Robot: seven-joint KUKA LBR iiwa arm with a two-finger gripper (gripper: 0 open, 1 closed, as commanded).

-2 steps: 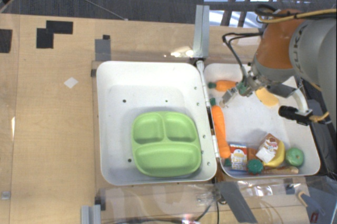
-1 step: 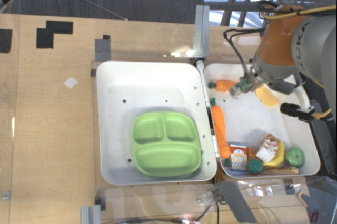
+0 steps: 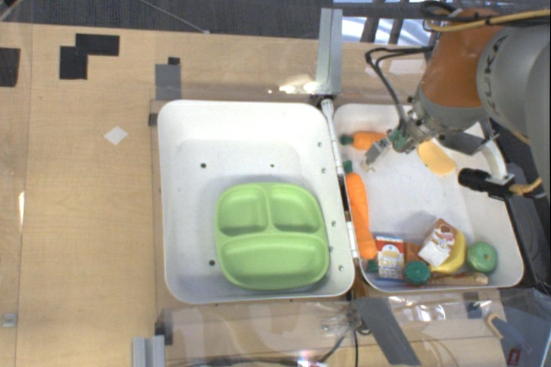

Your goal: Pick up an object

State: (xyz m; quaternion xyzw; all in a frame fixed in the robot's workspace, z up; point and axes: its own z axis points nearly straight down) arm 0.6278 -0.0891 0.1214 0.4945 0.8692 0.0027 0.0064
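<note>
1. Left bin [image 3: 185,184]: it holds one green tray [image 3: 271,234] with three compartments, lying flat toward the near side. Nothing else rests in this bin.
2. Divider: a long carrot [image 3: 359,214] lies along the left wall of the right bin [image 3: 515,264], running from far to near, just beside the rim shared with the left bin.
3. Right bin, far end: a smaller orange piece [image 3: 368,139] lies near the far-left corner. Just right of it hangs the gripper [image 3: 386,146], low over the bin floor, on the arm [image 3: 482,72] that reaches in from the right.
4. Claw state: at this size and angle the view does not settle how the claw stands, and no object can be made out in it.
5. Right bin, middle: a pale yellow piece [image 3: 436,157] lies just right of the gripper, partly under the wrist.
6. Right bin, near end: a small carton [image 3: 390,257], a green ball [image 3: 417,272], a brown-and-white packet [image 3: 438,242], a banana [image 3: 454,254] and a green apple [image 3: 482,257] crowd together, several touching.
7. Progress: judged from this layout, every candidate object rests in the bin, so the pick is not yet done; the descent looks nearly complete, with closing and lifting left. The small orange piece seems the likeliest target.
</note>
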